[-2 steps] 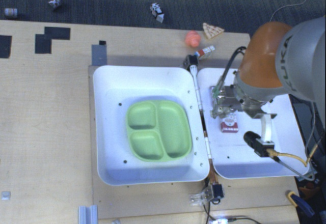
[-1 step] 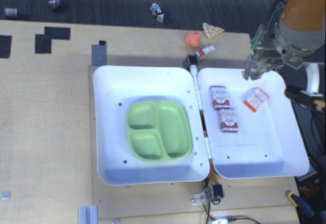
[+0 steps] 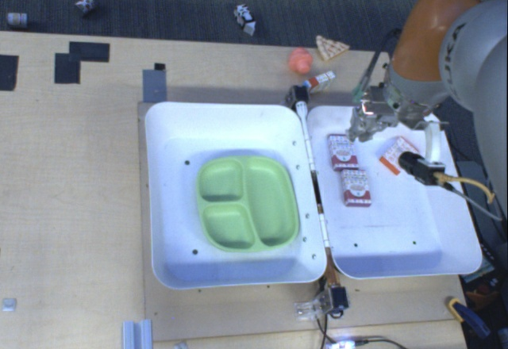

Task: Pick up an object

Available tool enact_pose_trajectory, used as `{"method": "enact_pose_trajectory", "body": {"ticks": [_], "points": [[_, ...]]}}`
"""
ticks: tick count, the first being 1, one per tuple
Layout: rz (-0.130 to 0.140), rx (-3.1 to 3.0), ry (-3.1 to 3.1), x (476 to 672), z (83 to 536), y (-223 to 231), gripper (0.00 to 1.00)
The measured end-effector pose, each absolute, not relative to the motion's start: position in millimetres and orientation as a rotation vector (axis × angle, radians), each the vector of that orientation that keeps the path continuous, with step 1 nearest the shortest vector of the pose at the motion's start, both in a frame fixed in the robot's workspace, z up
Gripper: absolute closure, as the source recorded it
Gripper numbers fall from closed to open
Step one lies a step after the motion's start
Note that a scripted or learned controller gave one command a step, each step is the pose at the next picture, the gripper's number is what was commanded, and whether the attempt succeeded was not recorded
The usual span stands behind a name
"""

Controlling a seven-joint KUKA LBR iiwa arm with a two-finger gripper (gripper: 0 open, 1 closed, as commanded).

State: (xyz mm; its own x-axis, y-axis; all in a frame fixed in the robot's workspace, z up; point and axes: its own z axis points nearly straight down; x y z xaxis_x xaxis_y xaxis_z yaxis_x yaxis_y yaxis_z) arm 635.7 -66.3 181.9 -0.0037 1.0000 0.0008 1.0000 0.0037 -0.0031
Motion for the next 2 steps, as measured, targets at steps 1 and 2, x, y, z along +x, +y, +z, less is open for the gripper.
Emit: {"method": "enact_pose_trajectory", "body": {"ticks": [1, 2], "points": [[-0.003, -2.222, -2.227, 641.2, 186.3, -145.1, 1.00], [-0.005, -2.224, -2.230, 669.8, 245.9, -207.0, 1.00]]}}
